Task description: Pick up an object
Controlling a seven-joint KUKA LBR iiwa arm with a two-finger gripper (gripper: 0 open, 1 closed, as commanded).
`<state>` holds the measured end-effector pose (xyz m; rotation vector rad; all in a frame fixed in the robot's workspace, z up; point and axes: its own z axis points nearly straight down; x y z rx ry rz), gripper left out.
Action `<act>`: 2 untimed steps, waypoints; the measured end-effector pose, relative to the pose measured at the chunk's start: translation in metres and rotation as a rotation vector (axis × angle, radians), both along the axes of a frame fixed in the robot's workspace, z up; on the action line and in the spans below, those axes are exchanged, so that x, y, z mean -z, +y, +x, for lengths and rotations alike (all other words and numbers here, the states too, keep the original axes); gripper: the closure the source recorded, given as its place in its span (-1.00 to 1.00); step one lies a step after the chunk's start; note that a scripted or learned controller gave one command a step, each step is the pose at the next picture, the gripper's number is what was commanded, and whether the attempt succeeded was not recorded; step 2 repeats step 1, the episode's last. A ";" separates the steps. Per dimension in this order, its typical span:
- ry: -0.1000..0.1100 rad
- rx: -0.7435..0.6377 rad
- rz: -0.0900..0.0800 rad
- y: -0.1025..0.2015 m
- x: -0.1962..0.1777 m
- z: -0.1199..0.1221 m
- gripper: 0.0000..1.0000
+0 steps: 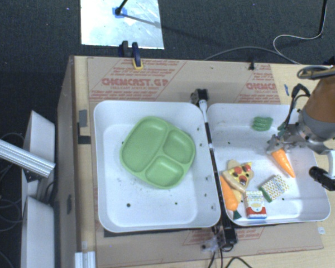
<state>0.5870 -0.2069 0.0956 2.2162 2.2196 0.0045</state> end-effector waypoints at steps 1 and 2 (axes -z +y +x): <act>-0.001 -0.003 0.000 0.048 -0.112 0.005 1.00; -0.001 -0.003 0.000 0.048 -0.112 0.005 1.00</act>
